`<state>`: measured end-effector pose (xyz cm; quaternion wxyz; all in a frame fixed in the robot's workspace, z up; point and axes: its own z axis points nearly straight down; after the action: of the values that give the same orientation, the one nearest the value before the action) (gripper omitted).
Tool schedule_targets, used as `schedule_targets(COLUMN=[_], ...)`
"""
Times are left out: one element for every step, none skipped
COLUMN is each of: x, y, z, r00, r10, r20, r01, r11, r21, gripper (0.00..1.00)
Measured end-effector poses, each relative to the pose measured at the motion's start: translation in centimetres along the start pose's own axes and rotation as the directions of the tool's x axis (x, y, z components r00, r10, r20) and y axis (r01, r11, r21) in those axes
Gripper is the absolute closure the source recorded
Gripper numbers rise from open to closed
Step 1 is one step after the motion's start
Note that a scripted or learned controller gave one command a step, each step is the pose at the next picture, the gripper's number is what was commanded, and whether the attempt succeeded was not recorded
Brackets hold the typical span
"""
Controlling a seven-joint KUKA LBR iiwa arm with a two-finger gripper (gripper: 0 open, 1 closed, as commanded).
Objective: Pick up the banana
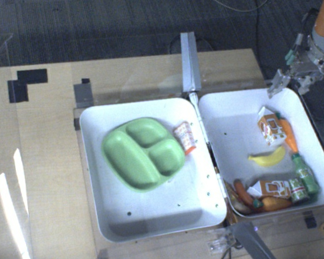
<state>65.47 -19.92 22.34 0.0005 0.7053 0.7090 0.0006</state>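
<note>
Lying in the right bin (301, 107), banana (267, 157); gripper (279, 84) hovers at the far rim, fingers seemingly parted, arm cropped.

Your widest open floor in the right bin (230, 111) is the upper-left half, bare from the far wall down to the banana (268, 157). Just beside the banana to the right, a carton (271, 128), a carrot (290, 135) and a green bottle (303, 173) line the right wall. Near its lower side, a second carton (271, 188), a sausage (242, 195) and an orange fruit (272, 203) crowd the near wall. In the left bin (98, 164), a green divided plate (143, 152) and a small packet (184, 138) take the middle; the near strip lies bare.
</note>
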Motion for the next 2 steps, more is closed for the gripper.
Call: schedule_targets(x=[0.5,4.7], y=[-7.4,-12.8], z=[6.5,13.5], r00=[1.0,0.996], r10=[0.031,0.087], r20=[0.0,0.0], r01=[-0.031,-0.087], r11=[1.0,0.996], r21=[0.002,-0.006], gripper=[0.0,0.0])
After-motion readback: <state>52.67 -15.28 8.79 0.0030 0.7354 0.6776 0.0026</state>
